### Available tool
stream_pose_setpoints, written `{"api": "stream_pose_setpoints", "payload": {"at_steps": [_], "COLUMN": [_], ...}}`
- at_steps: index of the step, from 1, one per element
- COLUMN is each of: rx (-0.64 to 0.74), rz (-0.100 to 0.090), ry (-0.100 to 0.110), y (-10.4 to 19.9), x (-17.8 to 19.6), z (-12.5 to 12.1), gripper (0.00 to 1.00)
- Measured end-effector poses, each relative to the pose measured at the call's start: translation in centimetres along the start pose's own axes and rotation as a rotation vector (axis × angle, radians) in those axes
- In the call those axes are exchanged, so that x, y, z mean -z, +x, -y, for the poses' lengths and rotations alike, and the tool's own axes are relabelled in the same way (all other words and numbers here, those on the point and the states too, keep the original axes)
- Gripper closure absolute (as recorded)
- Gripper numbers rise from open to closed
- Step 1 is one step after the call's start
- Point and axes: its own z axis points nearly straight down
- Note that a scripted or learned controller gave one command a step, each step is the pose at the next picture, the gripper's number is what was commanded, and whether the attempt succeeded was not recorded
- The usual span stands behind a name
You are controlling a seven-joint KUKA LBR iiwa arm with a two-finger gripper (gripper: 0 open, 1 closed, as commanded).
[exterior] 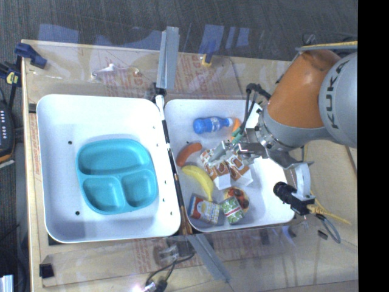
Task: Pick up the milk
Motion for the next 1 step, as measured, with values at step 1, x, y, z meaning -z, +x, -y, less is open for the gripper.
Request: {"api": "stream_pose_setpoints", "payload": {"at_steps": [1], "rx": [-0.111], "rz": [0.005], "ry": [-0.016], "y": [-7.28], "x": [-12.11], "z": [-2.09], "gripper": [0.00]}}
